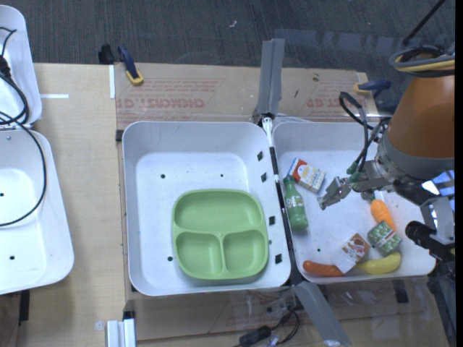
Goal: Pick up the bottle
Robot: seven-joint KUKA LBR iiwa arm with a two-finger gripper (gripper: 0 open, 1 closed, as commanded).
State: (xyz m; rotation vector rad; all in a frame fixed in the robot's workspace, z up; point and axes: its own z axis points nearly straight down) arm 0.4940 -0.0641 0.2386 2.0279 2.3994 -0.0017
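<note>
In the right bin (318, 132), the bottle (294, 204) lies flat against the left wall, beside the divider between the two bins. It is green, and its long axis runs almost along this wall, with the cap toward the far side. The gripper (334, 193) hangs over the middle of the same bin, to the right of the bottle and near it, not touching. Its fingers stand a little apart and nothing is between them, so it is released and holds nothing. I judge the next move is a short shift left, then down. The wall is the difficulty: on that side there is little room for a finger, so closing across the bottle's narrow width may be hard. A small carton (308, 176) lies just beyond the cap. The bin floor between gripper and bottle is bare.
</note>
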